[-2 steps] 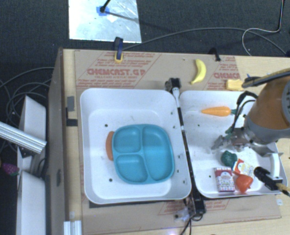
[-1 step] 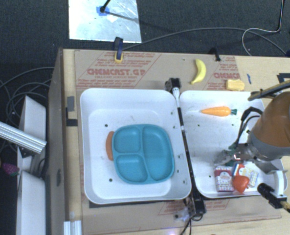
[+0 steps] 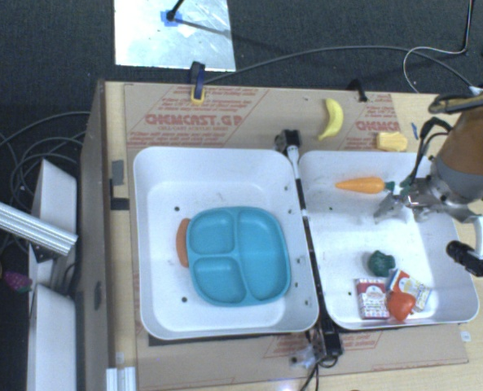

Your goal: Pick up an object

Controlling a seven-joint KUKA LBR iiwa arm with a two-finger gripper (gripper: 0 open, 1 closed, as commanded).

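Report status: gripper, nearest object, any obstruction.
Gripper low in right white bin, nothing between fingers. Orange plastic carrot just beside it. Approach unobstructed.

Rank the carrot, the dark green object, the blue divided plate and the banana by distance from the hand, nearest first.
From the hand:
1. Carrot, just left, right bin.
2. Dark green object, below, same bin.
3. Banana, up-left, outside the bins.
4. Blue divided plate, left bin.

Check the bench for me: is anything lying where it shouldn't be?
Yes. A banana and a yellow block lie on the cardboard behind the right bin, outside both bins. In the left bin, an orange item is tucked partly under the blue divided plate.
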